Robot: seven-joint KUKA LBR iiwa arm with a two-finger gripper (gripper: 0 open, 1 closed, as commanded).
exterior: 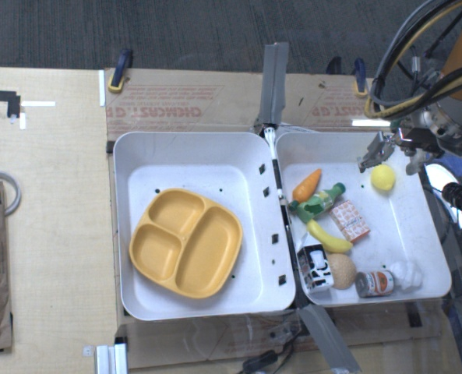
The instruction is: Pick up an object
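Claw [393, 156] fingers apart, apparently holding nothing, poised just above the yellow lemon [382, 178].

The arm [449, 68] comes in from the right edge of the view, with black and yellow cables looping above its wrist. Its tool [394, 153] hangs low at the upper right. The two fingers stand apart, and nothing is between them.

A small yellow ball [382, 178], perhaps a lemon, lies in the right bin's [417, 232] upper area, apart from the cluster of other items toward the bin's lower left.
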